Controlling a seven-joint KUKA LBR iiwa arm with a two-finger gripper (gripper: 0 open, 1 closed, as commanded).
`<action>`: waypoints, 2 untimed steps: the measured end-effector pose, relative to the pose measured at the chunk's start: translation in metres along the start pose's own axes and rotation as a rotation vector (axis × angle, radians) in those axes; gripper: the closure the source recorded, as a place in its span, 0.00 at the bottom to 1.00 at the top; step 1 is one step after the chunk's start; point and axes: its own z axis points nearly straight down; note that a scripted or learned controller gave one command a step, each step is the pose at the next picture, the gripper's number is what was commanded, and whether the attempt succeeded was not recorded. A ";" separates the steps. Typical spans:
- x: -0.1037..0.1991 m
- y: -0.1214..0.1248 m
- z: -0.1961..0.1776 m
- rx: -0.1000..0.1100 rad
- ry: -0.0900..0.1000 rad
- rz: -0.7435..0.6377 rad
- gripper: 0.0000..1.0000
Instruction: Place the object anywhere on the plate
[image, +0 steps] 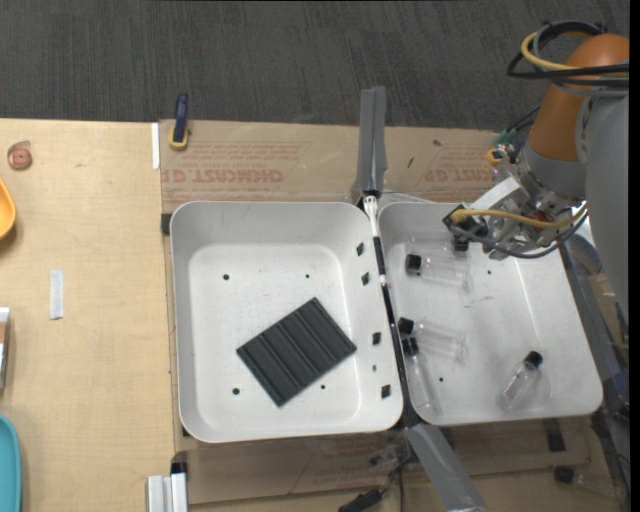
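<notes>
Looks like the pick stage: nothing resting yet on the dark grey ribbed rectangular plate (297, 351), lying flat and turned askew on the floor of the left white bin (200, 300). Gripper (497, 242) poised above the far right corner of the right white bin (540, 310), on the grey arm with the orange band (570, 110); cannot tell from this slant whether wide or narrow, and nothing visible in its hold. Candidates for the object all in the right bin, well apart from the plate across the shared wall. Nearest the gripper, a clear plastic vial with a black cap (437, 268), on its side toward the bin's far left. Lower along the left wall, a second capped vial (440, 345), with perhaps another just beside it — hard to separate against the white. Near the front right corner, a third capped vial (517, 384), cap pointing away from the front rim. Small, see-through, smooth and round-bodied, so probably prone to rolling or slipping under a loose pinch. Next, in all likelihood: drop onto one vial, square across its body, close firmly, lift clear of the divider, carry leftward and lower onto the ribbed slab — anywhere on it.
</notes>
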 end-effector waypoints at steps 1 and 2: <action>0.010 -0.058 -0.043 -0.001 0.003 -0.059 1.00; 0.012 -0.134 -0.059 0.000 0.002 -0.021 1.00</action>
